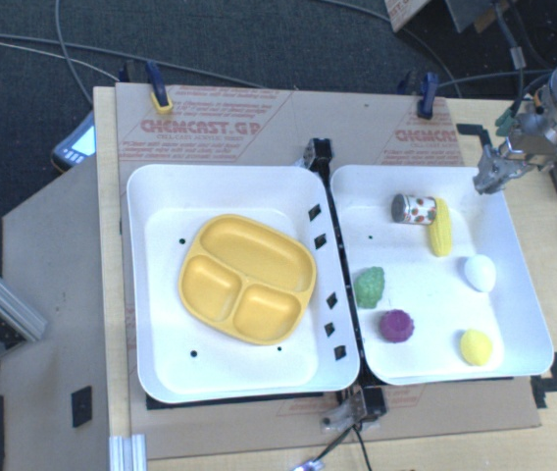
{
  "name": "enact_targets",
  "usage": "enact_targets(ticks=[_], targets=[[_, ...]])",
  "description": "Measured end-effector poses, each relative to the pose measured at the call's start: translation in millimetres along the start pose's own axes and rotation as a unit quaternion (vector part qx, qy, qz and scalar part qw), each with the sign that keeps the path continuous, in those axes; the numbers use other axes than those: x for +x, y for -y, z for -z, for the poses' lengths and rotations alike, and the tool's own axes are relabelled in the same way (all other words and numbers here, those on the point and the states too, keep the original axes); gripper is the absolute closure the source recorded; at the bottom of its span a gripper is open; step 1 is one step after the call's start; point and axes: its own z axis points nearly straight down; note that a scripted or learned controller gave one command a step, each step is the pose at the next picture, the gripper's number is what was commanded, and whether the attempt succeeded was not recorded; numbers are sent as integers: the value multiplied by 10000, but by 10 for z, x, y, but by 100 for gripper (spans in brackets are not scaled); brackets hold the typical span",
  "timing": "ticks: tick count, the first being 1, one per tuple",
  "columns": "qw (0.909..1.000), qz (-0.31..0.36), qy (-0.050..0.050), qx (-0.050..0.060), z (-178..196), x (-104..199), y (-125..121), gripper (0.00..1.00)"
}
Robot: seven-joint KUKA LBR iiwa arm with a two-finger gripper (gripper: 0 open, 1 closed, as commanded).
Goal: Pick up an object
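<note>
Six objects lie in the right bin (520,281), all left of and nearer than the gripper (495,176); the corn cob (440,228) is closest. Gripper's state: cannot tell.

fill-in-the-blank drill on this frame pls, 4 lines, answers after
1. The yellow divided plate lies in the ____ bin.
2. The corn cob touches the small ____, which lies on its side.
3. The purple ball sits nearest the ____ broccoli-like piece.
4. The tool hangs over the right bin's far ____ corner.

Missing words: left; can; green; right
</note>
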Motion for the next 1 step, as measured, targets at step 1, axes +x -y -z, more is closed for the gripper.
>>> enact_targets(ticks=[1], targets=[[10000,2,-3,5,-28,515,-112,100]])
